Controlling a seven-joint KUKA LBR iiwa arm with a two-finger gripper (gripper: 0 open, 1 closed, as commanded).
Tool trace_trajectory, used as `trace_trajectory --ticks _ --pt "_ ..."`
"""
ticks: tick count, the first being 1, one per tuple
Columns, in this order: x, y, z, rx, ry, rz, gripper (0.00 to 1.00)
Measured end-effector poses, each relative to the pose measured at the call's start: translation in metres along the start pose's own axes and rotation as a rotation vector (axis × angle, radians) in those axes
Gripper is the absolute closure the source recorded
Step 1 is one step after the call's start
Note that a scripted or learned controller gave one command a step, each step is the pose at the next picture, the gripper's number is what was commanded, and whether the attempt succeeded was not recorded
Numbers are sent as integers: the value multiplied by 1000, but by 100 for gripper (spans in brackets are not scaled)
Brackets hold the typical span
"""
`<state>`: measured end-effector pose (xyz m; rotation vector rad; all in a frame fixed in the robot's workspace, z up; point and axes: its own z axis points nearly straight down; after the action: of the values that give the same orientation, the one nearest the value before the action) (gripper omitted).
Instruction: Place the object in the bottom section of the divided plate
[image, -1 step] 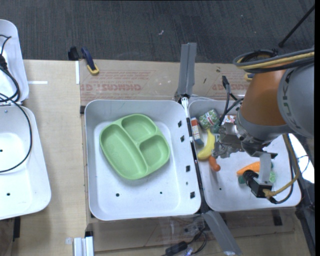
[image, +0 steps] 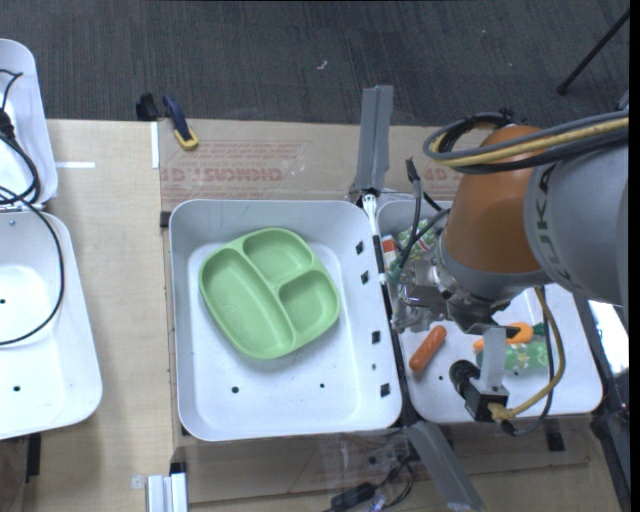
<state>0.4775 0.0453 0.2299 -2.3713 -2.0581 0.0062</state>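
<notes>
You are looking down on 2 white bins set side by side. The arm (image: 530, 200) comes in from the right and hangs over the right bin (image: 575, 385), its orange band and grey wrist covering most of that bin's upper half. The pincer (image: 415, 300) sits below the wrist, near the bin's left wall, but its tips are lost in cables and metal parts, so you cannot tell how it is set or whether it has hold of anything.

Just below the pincer and a little to its right, an orange carrot-like piece (image: 427, 347) lies slanted on the floor of the right bin, close to the divider between the bins. You cannot tell whether the pincer touches it. Farther right of the pincer lie a small orange curved piece (image: 515, 331) and a pale green item (image: 535, 355), partly hidden by a cable and a black fitting.

Well to the left of the pincer, across the divider, the green divided plate (image: 268, 292) rests flat in the left bin (image: 280, 400). It has 3 sections and sits turned at an angle. Nothing lies in any of them.
</notes>
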Motion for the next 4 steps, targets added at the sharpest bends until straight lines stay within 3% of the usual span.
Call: trace_trajectory --ticks 1,2,3,4 --pt "-81 20 40 1 -1 71 100" --pt "30 81 39 0 -1 95 100" --pt "-73 12 30 2 -1 445 100" --pt "-19 3 12 -1 0 461 100"
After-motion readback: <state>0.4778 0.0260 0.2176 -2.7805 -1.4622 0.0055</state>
